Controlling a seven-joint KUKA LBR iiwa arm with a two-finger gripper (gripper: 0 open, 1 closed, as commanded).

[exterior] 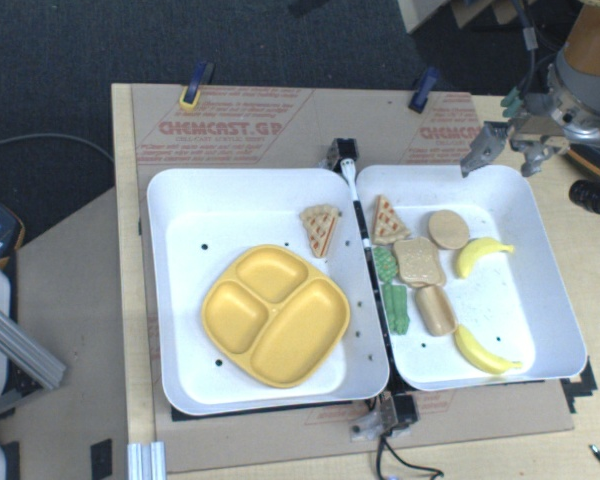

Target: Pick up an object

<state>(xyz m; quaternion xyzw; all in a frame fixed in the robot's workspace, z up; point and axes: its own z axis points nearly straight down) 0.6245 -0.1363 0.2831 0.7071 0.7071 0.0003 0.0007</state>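
My gripper (505, 158) hangs above the far rim of the right bin (552, 268), open, with nothing between its fingers. In that bin lie a pizza slice (386, 218), a round biscuit (448, 229), a square of toast (418, 262), a tan roll (435, 310), two green pods (390, 286) and two bananas, one (480, 255) in the middle and one (485, 351) near the front. The left bin (180, 218) holds a yellow divided plate (275, 313) and a waffle wedge (320, 230). The biscuit is the item nearest the gripper.
Both bins rest on a cardboard sheet (230, 123) held by a yellow clamp (192, 90) and a blue clamp (422, 90). A black fitting (343, 153) sits where the bins meet at the back. Cables and a connector (390, 413) lie at the front edge.
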